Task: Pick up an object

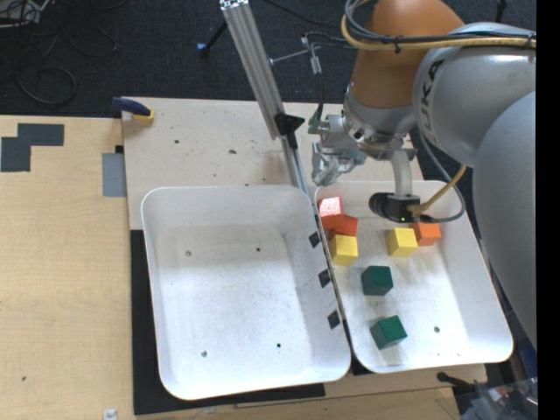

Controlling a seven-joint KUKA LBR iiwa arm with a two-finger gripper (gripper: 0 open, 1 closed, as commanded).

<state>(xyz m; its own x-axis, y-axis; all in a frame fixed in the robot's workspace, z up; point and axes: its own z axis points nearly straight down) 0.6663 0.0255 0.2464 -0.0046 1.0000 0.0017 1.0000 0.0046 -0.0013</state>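
The gripper [329, 171] is being held over the right bin's [490, 322] far left corner; whether its fingers are released or clenched cannot be told. Just below it, a red block [331, 206] is lying against that bin's left wall, touching an orange block [342, 226].

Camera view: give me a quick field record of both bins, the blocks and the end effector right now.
left bin: shallow white plastic bin
right bin: shallow white plastic bin holding coloured blocks
blocks near divider: orange block, yellow cube
blocks far side: yellow cube, orange block
green: two dark green cubes
end effector: above the right bin's back corner, nothing seen held
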